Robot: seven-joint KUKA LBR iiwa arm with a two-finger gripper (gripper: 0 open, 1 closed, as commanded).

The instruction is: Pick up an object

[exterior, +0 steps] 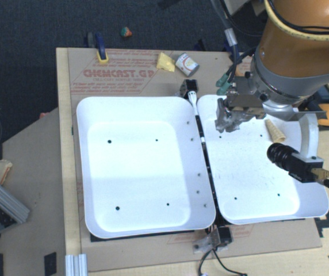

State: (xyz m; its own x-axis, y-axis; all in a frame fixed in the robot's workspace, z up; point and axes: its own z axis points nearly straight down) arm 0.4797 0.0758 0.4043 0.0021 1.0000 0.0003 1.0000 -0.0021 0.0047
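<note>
My gripper (229, 123) hangs low over the far left part of the right bin (256, 206), close to the wall shared with the left bin (95, 171). A small tan cone-shaped object (276, 131) lies in the right bin just to the right of the gripper, partly under the arm. Nothing shows between the gripper and the bin floor, and the wrist hides much of the gripper from above.
On the cardboard behind the bins lie a yellow piece (165, 62) and a small grey-white box (186, 64). A blue clamp (101, 48) sits at the board's far edge. The large orange-banded arm (302, 27) covers the far right corner.
</note>
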